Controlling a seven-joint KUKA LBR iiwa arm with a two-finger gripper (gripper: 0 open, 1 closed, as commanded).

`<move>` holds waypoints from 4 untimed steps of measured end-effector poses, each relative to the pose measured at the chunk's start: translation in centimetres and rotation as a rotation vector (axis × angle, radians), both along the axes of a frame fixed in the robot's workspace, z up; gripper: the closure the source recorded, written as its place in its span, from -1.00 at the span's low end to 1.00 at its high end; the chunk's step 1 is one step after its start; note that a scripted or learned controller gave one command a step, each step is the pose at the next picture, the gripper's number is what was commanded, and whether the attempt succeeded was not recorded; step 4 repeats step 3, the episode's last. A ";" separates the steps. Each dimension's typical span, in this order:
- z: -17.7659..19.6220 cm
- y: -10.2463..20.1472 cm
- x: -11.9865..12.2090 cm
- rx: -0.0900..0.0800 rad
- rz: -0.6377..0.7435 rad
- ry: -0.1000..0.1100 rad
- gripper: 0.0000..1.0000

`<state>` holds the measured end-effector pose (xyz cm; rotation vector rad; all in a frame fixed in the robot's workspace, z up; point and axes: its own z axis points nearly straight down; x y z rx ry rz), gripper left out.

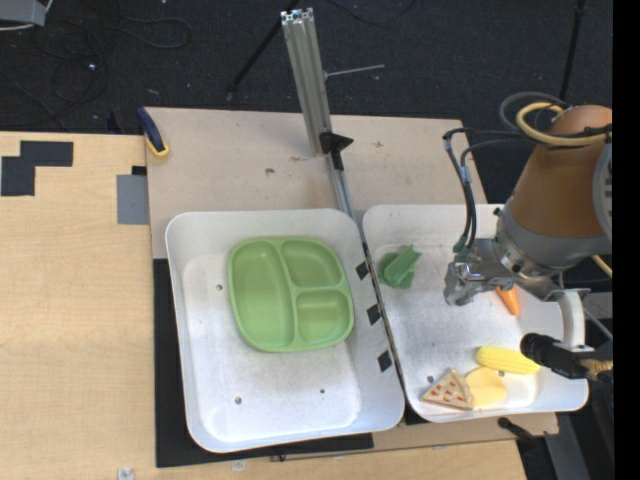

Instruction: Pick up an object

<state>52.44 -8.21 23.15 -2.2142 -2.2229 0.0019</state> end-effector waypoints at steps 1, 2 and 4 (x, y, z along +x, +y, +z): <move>0.9 5.2 0.1 0.000 0.002 -0.002 1.00; 1.4 10.6 0.8 0.000 0.002 -0.001 1.00; 1.7 15.3 1.1 -0.001 0.002 -0.001 1.00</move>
